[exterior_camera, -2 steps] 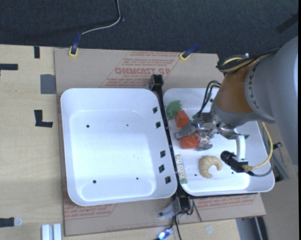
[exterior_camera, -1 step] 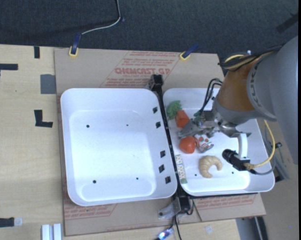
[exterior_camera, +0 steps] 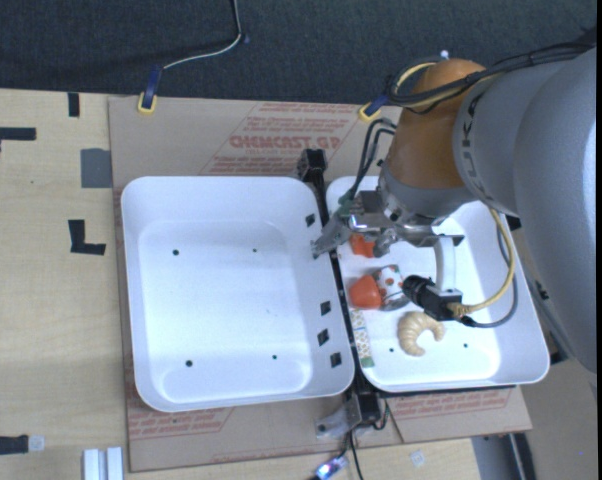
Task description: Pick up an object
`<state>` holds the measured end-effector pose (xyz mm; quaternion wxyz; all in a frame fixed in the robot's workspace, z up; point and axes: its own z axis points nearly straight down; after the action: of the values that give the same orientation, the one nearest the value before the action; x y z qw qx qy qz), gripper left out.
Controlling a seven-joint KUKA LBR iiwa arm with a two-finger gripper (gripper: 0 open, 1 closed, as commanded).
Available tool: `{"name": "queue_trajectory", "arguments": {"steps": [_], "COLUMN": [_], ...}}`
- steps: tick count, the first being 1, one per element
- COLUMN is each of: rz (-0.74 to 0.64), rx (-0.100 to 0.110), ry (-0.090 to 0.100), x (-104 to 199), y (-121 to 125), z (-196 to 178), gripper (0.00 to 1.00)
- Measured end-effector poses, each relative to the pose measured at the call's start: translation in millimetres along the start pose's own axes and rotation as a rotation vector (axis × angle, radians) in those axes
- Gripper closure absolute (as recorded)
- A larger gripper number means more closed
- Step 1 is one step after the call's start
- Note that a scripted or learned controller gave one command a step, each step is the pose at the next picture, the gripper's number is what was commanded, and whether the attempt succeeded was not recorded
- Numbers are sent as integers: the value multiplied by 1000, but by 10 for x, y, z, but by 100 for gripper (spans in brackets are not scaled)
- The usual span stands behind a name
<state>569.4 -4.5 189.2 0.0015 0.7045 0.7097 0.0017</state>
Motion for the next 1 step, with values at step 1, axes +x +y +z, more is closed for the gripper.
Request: {"name": "queue_trajectory", "arguments": {"steps": [1], "rz": [1], "rx": [2], "ry": [1], "x": [429], "y": [-110], "z": [-506], "gripper": [100]}}
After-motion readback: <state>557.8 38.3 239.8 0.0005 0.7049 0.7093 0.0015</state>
